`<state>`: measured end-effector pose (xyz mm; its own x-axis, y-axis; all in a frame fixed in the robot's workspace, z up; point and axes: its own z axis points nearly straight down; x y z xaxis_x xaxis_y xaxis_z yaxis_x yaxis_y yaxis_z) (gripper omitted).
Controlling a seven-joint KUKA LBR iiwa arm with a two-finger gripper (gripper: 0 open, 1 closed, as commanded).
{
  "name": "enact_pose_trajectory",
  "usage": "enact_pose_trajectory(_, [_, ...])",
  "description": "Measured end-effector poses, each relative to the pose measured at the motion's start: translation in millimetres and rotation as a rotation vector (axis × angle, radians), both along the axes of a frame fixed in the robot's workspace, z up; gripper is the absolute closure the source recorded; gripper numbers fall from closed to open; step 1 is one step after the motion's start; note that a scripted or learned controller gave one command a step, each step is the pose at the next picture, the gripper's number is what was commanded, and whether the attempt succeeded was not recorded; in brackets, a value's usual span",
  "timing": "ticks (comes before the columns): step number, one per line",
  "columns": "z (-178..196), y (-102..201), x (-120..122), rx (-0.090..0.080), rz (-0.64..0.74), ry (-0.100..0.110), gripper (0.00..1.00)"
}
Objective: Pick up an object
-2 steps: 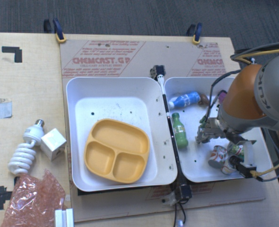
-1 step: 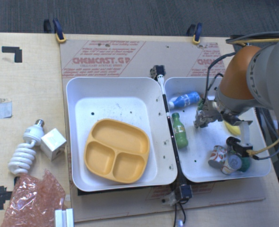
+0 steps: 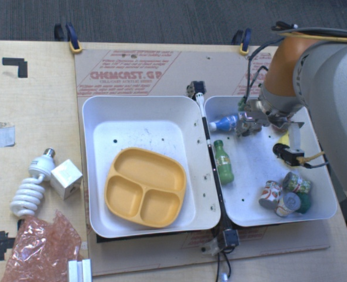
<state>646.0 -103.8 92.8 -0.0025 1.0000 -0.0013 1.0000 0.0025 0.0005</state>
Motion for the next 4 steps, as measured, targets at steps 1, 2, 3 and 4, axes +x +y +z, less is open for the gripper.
enact_pose_trajectory(1, [-1.9, -0.6, 10.4, 0.001, -0.001, 0.012, 0.00])
enact_pose_trajectory(2, [8.1, -1.0, 10.5, -0.001, 0.002, 0.012, 1.00])
enact_pose_trajectory(3, [8.2, -0.8, 10.7, 0.000, 0.002, 0.012, 0.00])
enact_pose_trajectory(4, [18.3, -1.0, 11.0, -0.002, 0.004, 0.011, 1.00])
